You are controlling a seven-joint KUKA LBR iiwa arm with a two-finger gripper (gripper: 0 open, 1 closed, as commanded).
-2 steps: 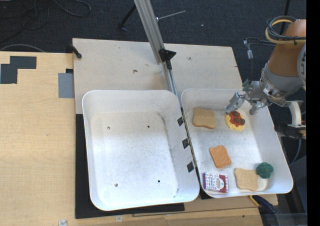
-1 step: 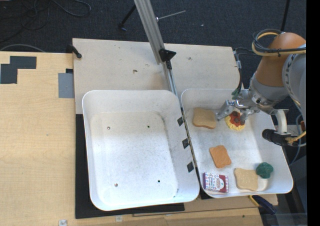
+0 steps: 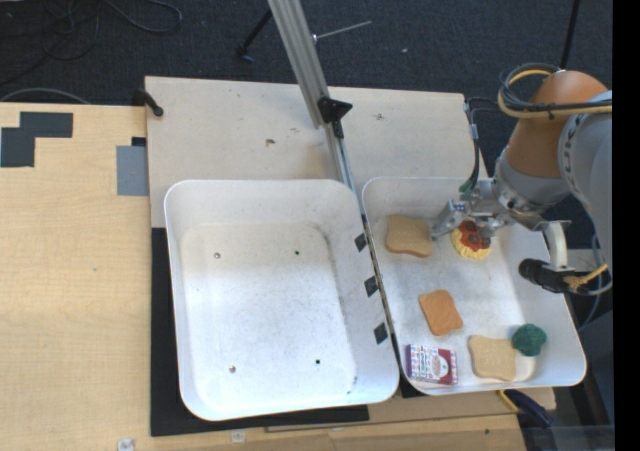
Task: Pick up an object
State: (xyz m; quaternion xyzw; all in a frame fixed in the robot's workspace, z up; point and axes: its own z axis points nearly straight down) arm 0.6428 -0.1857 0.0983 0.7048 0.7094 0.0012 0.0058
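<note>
Camera view: the gripper (image 3: pixel 470 226) sits over a yellow and red toy (image 3: pixel 473 242) in the right bin (image 3: pixel 560 359).
Grip: cannot tell.

At the right of the frame the grey arm (image 3: pixel 560 154) is reaching into the right bin (image 3: pixel 560 364), its hand (image 3: pixel 472 226) sitting right over a yellow and red object (image 3: pixel 473 242) near the bin's upper middle. A tan bread slice (image 3: pixel 408 236) is lying just left of it, with an orange piece (image 3: pixel 440 312) below and, along the bottom edge, a red-and-white carton (image 3: pixel 431 364), a pale slice (image 3: pixel 492 358) and a green object (image 3: pixel 529 339). The left bin (image 3: pixel 260 299) is occupying the centre of the counter (image 3: pixel 240 129).
</note>
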